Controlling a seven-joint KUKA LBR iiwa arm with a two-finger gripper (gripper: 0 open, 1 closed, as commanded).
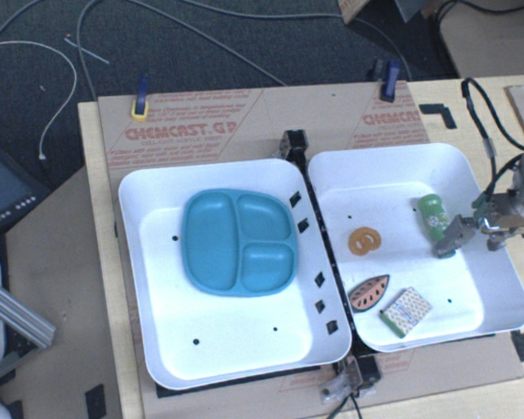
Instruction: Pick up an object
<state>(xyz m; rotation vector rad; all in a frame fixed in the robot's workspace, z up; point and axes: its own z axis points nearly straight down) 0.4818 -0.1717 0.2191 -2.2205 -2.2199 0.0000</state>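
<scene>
The right bin (442, 164) holds a small green object (430, 214), an orange ring (365, 240), a brown-orange leaf-shaped piece (370, 292) and a green-and-white patterned packet (405, 311). My gripper (471, 245) hangs at the bin's right side, just right of and slightly below the green object. Its fingers are spread open, with only the white bin floor between them. The left fingertip (445, 250) sits close to the green object's lower end; I cannot tell whether they touch.
A blue divided plate (239, 243) lies in the left bin (159, 287). Black clips line the divider between the bins (313, 245). Cables (485, 127) run down at the right, near the arm.
</scene>
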